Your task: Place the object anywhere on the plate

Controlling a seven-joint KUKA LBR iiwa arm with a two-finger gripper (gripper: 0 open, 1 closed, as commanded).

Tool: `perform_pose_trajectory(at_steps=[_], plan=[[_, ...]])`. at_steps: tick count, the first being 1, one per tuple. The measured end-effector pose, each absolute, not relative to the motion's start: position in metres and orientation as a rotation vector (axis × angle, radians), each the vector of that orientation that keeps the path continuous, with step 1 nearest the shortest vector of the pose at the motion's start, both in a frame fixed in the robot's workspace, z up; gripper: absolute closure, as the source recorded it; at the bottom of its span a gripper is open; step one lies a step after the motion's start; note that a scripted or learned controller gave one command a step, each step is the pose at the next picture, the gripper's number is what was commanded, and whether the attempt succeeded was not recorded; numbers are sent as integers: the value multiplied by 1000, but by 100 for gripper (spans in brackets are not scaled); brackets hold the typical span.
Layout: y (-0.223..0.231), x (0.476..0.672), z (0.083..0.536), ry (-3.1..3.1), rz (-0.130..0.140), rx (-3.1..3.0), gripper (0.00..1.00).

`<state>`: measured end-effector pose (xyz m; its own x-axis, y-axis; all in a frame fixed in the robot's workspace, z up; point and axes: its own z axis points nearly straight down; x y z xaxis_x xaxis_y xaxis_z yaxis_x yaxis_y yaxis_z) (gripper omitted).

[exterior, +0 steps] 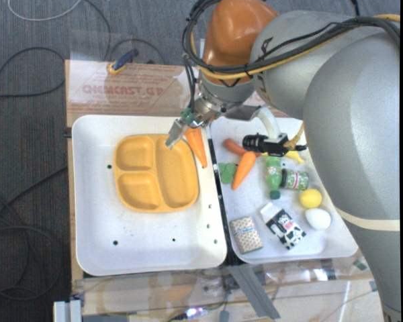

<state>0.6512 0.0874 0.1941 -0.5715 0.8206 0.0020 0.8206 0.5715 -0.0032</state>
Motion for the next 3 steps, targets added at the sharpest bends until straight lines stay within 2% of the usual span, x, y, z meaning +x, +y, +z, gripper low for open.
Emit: perform_pose_trajectory(at_steps=[1, 2, 3], plan=[[87, 651, 194, -2781, 2, -1453, 0], [63, 656, 194, -2675, 4, -1642, 0], [43, 648, 180, -2605, 3, -1748, 0]])
